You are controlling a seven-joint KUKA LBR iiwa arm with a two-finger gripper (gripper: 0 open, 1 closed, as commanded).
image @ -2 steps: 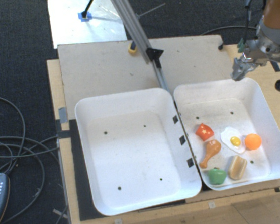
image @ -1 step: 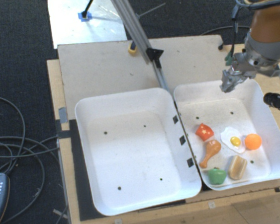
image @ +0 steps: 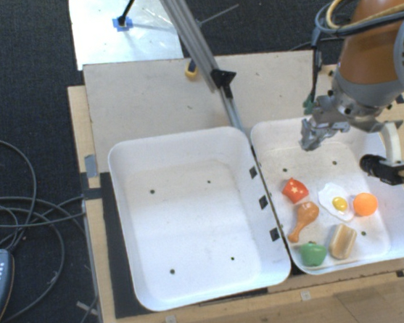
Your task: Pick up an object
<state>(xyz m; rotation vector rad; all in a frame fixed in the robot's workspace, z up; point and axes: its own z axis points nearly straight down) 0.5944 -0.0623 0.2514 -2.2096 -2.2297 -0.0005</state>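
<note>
Toy foods (image: 324, 219) lie below the gripper (image: 311, 138); its grip state is unclear.

Toy food (image: 324, 219) in right bin (image: 402, 242)

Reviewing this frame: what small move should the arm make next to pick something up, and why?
Probably shift the gripper toward the near end of the right bin and lower over the red toy. The gripper sits at the bin's far end holding nothing, while all the toys cluster nearer the camera; the red one is closest to it.
</note>
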